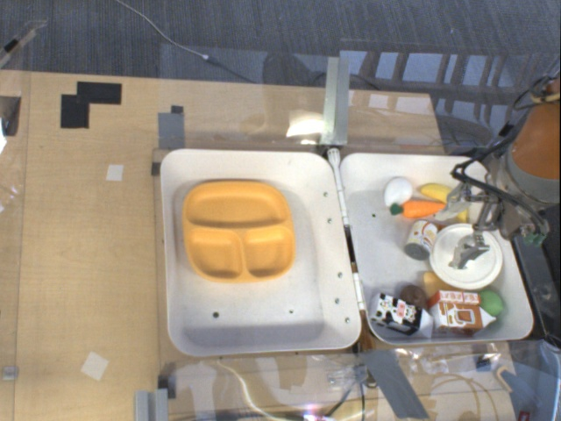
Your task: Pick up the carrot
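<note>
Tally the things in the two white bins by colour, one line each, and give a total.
Orange or yellow: 4: divided tray, carrot, yellow piece, small yellow piece
White: 3: egg-like ball, bowl, small can
Green: 1: green piece
Printed packs: 2: dark pack, red and white carton
Total: 10
</note>
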Robot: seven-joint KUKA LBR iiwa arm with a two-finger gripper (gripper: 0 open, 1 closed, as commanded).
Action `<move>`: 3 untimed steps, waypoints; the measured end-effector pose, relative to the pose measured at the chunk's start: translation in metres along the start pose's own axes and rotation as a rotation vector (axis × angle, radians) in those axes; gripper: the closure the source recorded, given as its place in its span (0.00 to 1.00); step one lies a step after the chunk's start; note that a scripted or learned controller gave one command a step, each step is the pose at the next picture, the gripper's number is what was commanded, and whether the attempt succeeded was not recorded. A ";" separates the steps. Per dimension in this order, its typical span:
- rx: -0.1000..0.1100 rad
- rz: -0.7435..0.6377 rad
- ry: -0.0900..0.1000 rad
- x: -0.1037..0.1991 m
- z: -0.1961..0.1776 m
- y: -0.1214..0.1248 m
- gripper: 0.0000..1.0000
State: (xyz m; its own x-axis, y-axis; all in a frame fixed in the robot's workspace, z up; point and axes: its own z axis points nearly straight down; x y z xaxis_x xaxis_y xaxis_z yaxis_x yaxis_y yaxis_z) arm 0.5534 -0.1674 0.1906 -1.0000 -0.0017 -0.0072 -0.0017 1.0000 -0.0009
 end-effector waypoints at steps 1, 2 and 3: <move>-0.002 0.102 0.000 -0.056 0.054 0.025 0.00; 0.000 0.114 -0.006 -0.082 0.094 0.047 0.00; -0.001 0.184 -0.005 -0.099 0.103 0.056 0.00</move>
State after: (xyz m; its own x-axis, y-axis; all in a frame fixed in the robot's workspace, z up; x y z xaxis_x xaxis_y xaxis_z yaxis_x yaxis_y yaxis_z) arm 0.6535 -0.1115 0.0886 -0.9834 0.1812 -0.0126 0.1812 0.9834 0.0015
